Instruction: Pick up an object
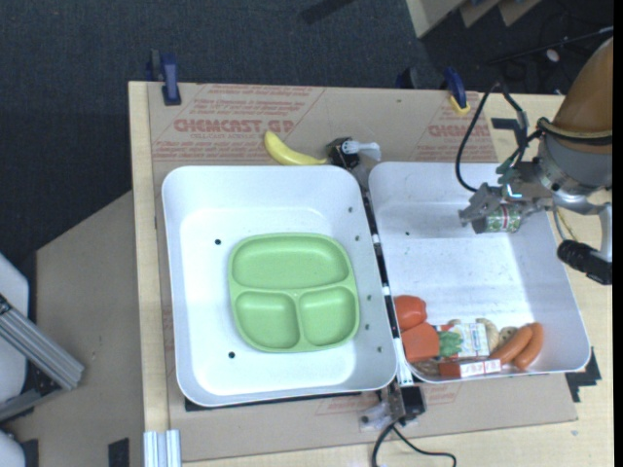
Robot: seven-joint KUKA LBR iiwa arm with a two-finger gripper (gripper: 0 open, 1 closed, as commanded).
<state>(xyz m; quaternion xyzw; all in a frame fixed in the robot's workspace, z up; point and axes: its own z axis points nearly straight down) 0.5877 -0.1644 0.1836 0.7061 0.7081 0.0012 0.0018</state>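
My gripper (490,212) hangs over the back of the right bin (458,261), near its right side. A small item with a green and red label (508,223) sits right at the gripper; whether it is gripped or just lies beneath is unclear. Along the right bin's front wall lies a pile: a red rounded piece (410,310), a red block (420,341), a white printed packet (471,340) and an orange sausage-like piece (523,345).
The left bin (195,261) holds a green three-part plate (292,291). Behind the bins, on the cardboard, lie a yellow banana (290,153) and a small black and white object (351,151). Black cables (479,115) trail over the bench's back right.
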